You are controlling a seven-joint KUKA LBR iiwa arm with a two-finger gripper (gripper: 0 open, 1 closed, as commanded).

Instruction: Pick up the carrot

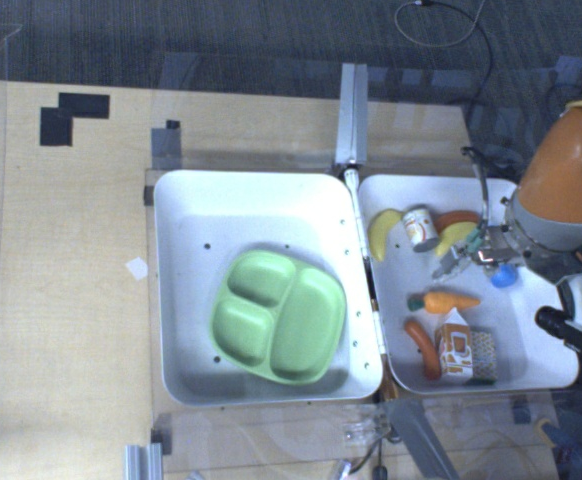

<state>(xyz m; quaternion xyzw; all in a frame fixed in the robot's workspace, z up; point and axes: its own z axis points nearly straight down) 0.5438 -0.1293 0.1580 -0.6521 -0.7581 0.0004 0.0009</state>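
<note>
The gripper (458, 256) hangs with its fingers slightly apart and nothing between them; the carrot (449, 302) lies just below the jaws in the right bin (551, 373).

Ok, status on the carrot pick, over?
Gripper hovering in right bin, nothing seen between fingers. Carrot lies free just below it. Yellow banana, can, blue object crowd close by.
</note>
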